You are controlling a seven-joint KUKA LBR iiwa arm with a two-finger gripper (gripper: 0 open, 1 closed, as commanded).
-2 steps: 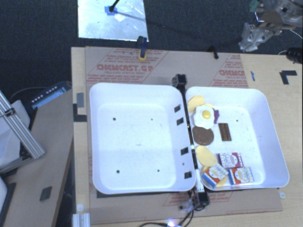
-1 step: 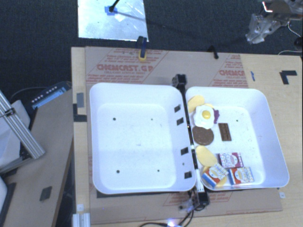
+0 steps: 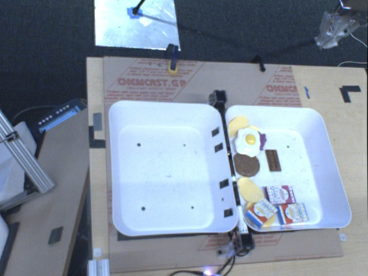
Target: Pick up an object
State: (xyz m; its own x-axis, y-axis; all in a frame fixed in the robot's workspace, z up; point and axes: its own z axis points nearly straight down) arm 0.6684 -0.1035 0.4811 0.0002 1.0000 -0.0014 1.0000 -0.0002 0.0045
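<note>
Toy foods [image 3: 249, 140] along right bin's [image 3: 315, 154] left edge — gripper [image 3: 332, 32] well apart, grip unreadable

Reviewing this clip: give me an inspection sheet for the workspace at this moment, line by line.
Surface: bench bearing a left bin and a right bin side by side.
Job's things: fried egg toy, brown round disc, dark brown bar, yellow pieces, small cartons, all in the right bin, along its left side and front.
Clutter: yellow clip behind the bins.
End effector: at top right corner, away from the bins; finger state unclear.
Cables: black cable across the floor.
Surroundings: metal plate on dark carpet.
</note>
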